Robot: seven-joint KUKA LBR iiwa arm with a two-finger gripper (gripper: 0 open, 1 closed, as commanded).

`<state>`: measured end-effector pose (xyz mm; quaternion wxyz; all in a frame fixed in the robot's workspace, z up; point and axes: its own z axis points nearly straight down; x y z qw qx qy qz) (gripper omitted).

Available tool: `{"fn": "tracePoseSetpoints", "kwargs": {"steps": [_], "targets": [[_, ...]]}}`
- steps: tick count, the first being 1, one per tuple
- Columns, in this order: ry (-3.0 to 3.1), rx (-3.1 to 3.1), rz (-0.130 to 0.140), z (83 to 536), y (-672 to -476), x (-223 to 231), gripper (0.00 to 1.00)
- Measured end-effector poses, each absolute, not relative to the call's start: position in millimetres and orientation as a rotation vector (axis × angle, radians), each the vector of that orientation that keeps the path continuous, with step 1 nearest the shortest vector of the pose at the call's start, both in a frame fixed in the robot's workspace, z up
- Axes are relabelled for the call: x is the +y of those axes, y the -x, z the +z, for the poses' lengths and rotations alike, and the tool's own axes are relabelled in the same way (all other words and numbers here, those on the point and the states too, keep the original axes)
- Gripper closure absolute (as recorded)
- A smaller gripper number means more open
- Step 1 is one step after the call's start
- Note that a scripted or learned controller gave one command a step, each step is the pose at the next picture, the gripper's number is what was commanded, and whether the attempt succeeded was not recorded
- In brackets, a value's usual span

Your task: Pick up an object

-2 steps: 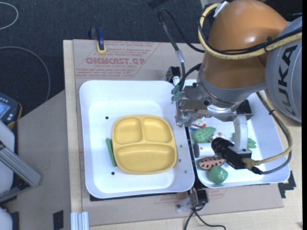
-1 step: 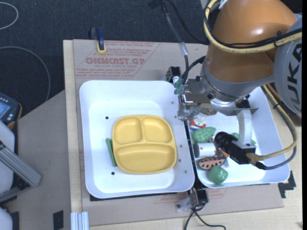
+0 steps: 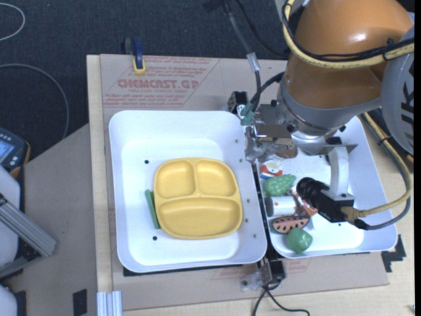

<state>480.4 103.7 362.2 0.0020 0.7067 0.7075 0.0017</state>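
My gripper hangs low over the near-left part of the right bin, close to the wall between the two bins. Just below it lies a small white and red toy, then a bumpy green toy. A white can lies on its side beneath those. Nearer the front are a watermelon slice and a round green toy. The bulk of the arm covers the far part of this bin.
The left bin holds a yellow divided plate with a thin green stick along its left side. A blue clamp grips the board's far edge. The bench sits on a brown board.
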Motion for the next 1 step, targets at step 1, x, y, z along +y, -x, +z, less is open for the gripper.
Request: {"fn": "tracePoseSetpoints", "kwargs": {"steps": [1], "targets": [[-2.216, 2.219, 0.008, 372.3, -480.9, 104.1, 1.0]]}}
